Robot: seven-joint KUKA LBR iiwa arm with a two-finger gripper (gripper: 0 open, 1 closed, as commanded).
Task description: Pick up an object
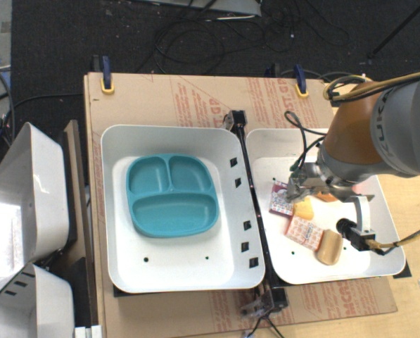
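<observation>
The right bin [280, 146] holds several small items. A pink and white packet [281, 201] lies at its left, with a yellow block [304, 210] beside it. Below them are a red-patterned packet [304, 232] and a tan cylinder [329, 248]. An orange piece [328, 197] peeks out under the wrist. My gripper [301, 185] hangs low over the bin, just above the pink packet and the yellow block. The wrist hides its tips.
The left bin [118, 259] holds a teal divided plate [173, 194]. A black divider with clips [248, 196] runs between the bins. The grey and orange arm [371, 132] covers the right bin's upper right part.
</observation>
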